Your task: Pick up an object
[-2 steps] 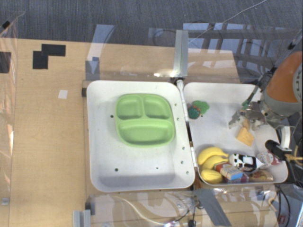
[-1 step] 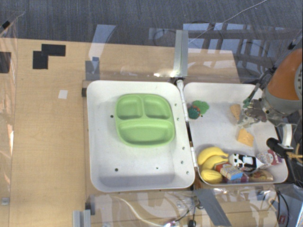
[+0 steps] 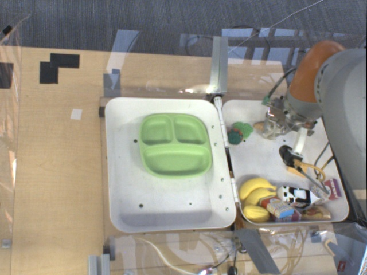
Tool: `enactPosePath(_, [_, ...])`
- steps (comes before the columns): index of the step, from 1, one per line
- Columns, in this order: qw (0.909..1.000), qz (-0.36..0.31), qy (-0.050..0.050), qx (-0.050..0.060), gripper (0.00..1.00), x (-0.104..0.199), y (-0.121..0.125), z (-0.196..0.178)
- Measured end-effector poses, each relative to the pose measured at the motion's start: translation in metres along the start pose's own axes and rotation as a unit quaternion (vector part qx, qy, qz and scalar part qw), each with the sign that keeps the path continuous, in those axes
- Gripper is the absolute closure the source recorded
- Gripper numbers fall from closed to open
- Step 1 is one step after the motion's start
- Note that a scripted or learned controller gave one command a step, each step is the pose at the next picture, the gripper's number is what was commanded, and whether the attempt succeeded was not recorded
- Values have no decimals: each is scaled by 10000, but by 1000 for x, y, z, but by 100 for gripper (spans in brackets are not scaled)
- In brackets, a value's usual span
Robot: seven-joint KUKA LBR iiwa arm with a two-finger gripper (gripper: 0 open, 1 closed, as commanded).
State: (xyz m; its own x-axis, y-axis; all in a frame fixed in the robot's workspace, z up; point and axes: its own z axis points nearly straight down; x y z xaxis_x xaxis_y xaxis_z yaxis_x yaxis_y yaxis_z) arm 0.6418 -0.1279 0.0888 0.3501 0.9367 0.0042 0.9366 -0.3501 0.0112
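Note:
The right bin (image 3: 258,165) holds a small green toy (image 3: 239,132) near its left wall. Along its front edge lie a yellow banana bunch (image 3: 256,196), a black-and-white patterned item (image 3: 296,196), a small orange-and-white box (image 3: 281,211) and a pink piece (image 3: 333,188). My gripper (image 3: 269,128) hangs low over the back of this bin, just right of the green toy and apart from it. I see nothing held in it.
A green divided plate (image 3: 174,144) lies in the middle of the left bin (image 3: 123,199). A metal divider (image 3: 220,73) stands behind the gap between the bins. The grey arm (image 3: 341,96) with its orange band covers the right bin's far right side.

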Motion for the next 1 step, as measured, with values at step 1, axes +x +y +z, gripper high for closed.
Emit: enactPosePath(1, [9678,-2517,-15,-28,100,-41,-87,-4])
